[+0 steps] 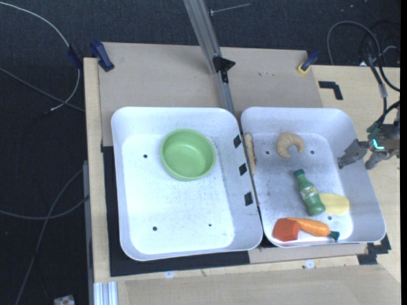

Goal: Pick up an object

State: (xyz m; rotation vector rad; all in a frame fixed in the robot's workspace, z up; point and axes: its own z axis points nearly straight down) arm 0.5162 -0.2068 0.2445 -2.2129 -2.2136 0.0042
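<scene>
The hand (pixel 364 155) was at the right edge of the right bin (pixel 337 121), its two fingers spread apart and holding nothing. The green bottle (pixel 310 193) lay inside that bin, to the left of the hand and below it, well apart from it. Just beside the bottle lay a yellow lemon (pixel 336 203), and the croissant (pixel 290 143) lay left of the hand.

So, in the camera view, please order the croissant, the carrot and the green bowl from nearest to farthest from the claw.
Measured from the claw at the right bin's right edge:
1. Croissant, upper part of the right bin.
2. Carrot, near the front edge of the right bin.
3. Green bowl, in the left bin.
</scene>
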